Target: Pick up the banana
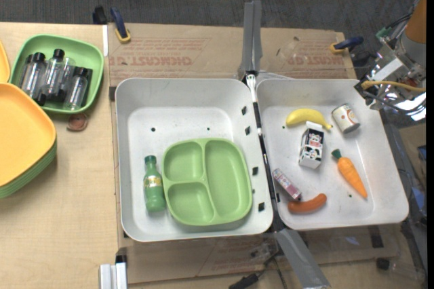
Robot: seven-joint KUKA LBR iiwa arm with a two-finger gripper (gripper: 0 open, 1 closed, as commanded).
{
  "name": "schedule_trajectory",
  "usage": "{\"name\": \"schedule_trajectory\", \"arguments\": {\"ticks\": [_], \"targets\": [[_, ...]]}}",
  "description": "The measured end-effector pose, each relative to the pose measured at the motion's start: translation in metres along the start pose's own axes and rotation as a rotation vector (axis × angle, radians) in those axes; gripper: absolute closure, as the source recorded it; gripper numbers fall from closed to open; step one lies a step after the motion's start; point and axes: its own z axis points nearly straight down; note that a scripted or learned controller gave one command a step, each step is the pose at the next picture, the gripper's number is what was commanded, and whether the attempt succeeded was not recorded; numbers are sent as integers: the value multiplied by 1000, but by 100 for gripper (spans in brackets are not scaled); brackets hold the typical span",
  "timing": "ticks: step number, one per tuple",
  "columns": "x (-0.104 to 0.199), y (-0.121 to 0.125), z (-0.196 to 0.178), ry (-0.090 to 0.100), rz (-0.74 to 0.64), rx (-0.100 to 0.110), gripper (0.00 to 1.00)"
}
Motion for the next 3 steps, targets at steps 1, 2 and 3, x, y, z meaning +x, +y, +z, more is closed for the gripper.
{"name": "schedule_trajectory", "arguments": {"ticks": [1, 2, 3], "targets": [[-1, 0, -8, -2, 1, 2, 100], [-1, 1, -16, -4, 1, 4, 100], [-2, 1, -24, -5, 1, 5, 100]]}}
